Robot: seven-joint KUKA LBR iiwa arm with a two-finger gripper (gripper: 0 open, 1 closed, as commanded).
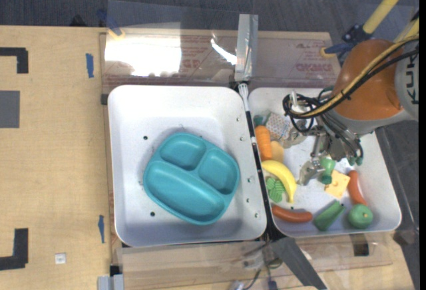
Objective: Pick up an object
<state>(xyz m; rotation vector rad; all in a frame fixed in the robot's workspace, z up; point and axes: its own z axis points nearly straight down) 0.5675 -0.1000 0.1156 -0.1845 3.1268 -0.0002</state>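
Observation:
My gripper (318, 167) hangs low in the right bin (386, 182), over its middle. Toy foods lie around it. A yellow cheese wedge (338, 184) and a small green piece (327, 179) sit just under and to the right of it. A banana (282, 177) lies to its left, with a green round item (273, 188) beside that. An orange carrot (264, 142) rests against the bin's left wall. Along the front lie a red chili (291, 215), a green cucumber (327, 215) and a green apple (360, 216). A red sausage (357, 187) lies at the right.
The left bin (126, 122) holds a teal divided plate (193, 177). A speckled grey item (278, 126) sits at the back of the right bin. Black cables (299, 109) loop off the wrist, below the orange band (366, 89). A clear panel (173, 49) stands behind the bins.

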